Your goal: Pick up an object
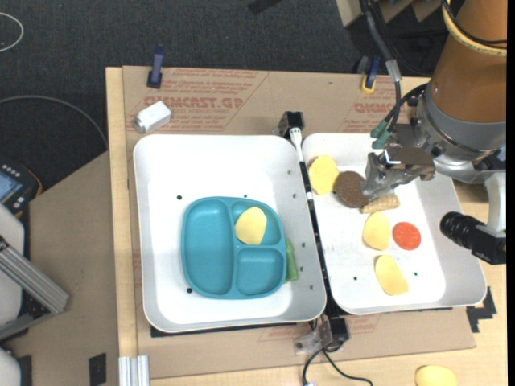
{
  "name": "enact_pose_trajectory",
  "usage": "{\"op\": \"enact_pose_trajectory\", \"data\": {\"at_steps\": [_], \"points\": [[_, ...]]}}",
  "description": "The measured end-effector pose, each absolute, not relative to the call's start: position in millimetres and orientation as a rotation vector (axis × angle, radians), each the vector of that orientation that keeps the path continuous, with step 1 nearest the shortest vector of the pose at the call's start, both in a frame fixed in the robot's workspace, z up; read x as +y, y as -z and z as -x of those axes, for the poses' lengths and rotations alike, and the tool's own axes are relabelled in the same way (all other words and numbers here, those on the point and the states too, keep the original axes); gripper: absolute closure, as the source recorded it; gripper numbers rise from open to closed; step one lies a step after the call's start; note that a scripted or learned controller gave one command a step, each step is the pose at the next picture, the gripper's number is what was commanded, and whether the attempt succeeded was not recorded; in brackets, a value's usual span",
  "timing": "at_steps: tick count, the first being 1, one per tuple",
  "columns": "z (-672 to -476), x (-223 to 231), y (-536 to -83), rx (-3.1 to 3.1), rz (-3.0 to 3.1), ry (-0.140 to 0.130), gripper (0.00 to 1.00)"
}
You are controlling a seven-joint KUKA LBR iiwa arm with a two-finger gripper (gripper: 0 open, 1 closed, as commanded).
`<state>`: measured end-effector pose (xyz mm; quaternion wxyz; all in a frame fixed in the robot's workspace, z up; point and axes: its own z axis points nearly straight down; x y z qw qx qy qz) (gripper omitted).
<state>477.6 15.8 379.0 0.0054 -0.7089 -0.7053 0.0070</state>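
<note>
Camera view has the big grey and orange arm [475, 63] coming in from the right, with its gripper [378, 187] down low in the right bin [451, 292]. Whether it's clenched or released, can't tell from this angle. The left bin [161, 240] sits well off to the gripper's left, and it carries a teal divided plate [213, 252] with a yellow piece [251, 225] in the upper right compartment and a thin green thing [290, 260] tucked against the plate's right edge.

Right around the gripper is where the pickable stuff is: a brown round cookie [349, 189] just to its left, looks like touching or nearly so, and a tan wafer-ish piece [381, 205] right under the tip. A yellow chunk [323, 174] lies a bit further left, beside the cookie. Below the gripper there's another yellow item [376, 232], a red-orange disc [406, 236] just beside that, and one more yellow piece [391, 274] further down, near the bin's front.
</note>
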Motion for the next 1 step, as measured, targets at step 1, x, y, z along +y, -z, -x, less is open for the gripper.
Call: {"op": "enact_pose_trajectory", "data": {"at_steps": [1], "points": [[-479.7, 74.6, -441.1, -2.231, 2.217, 0.010, 1.00]]}}
